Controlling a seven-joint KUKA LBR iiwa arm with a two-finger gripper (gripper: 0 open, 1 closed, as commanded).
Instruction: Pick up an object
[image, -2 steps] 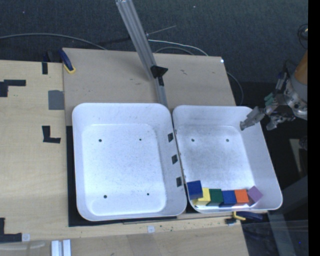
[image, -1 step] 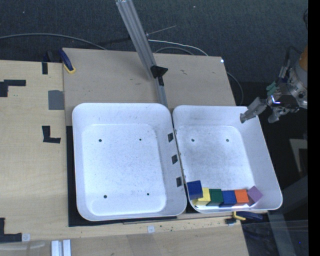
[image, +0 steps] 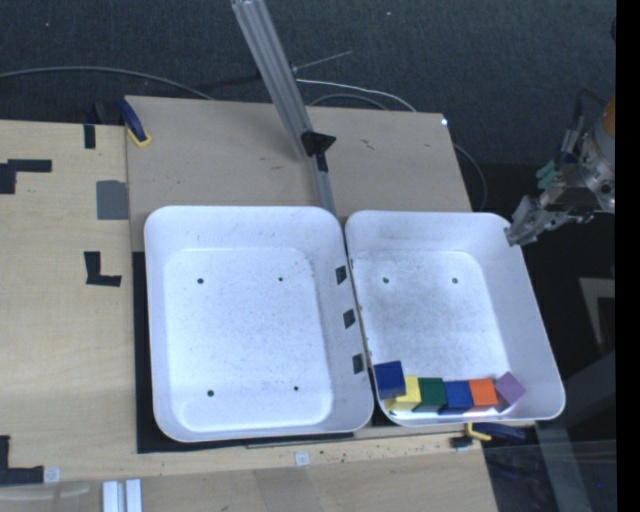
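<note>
Two shallow white bins are sitting side by side on a tan bench, seen from above at a slant. The left bin is showing only its speckled floor. The right bin is holding six small blocks, all crowded along its near wall. Counting from the left: one dark blue block is resting partly on one yellow block, then one green block, a second blue block, one orange block, and one purple block tilting against the near right corner. The blocks are touching or sitting just beside one another in a row.

One silver pole is slanting down from the top of the view toward the gap between the bins, ending in a black clamp. Three small black tabs are sitting along the seam between the two bins.

The gripper is hanging at the right, just outside the far right corner of the right bin, well apart from the blocks. Nothing is showing between its fingers and it is touching no block. Whether the claw is spread or pressed together cannot be told; it is too small and blurred.
</note>
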